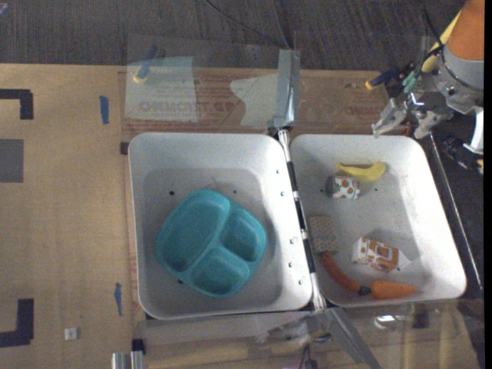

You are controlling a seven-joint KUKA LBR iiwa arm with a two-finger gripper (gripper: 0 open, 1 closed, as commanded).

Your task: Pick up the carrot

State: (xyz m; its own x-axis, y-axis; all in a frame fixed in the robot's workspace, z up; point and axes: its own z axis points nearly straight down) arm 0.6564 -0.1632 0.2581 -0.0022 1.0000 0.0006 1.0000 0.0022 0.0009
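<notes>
The hand (pixel 401 124) hangs above the right bin's (pixel 440 206) far right corner, fingers spread wide, gripping nothing. The arm (pixel 465 44) enters from upper right. The carrot (pixel 392 289) lies well apart, against the bin's near wall.

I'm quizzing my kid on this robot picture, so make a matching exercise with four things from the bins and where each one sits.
Things:
1. carrot
2. banana
3. teal plate
4. hand

Places:
A. left bin
B. above the right bin's far right corner
C. near edge of the right bin
D. far end of the right bin

Pairs: 1-C, 2-D, 3-A, 4-B
</notes>
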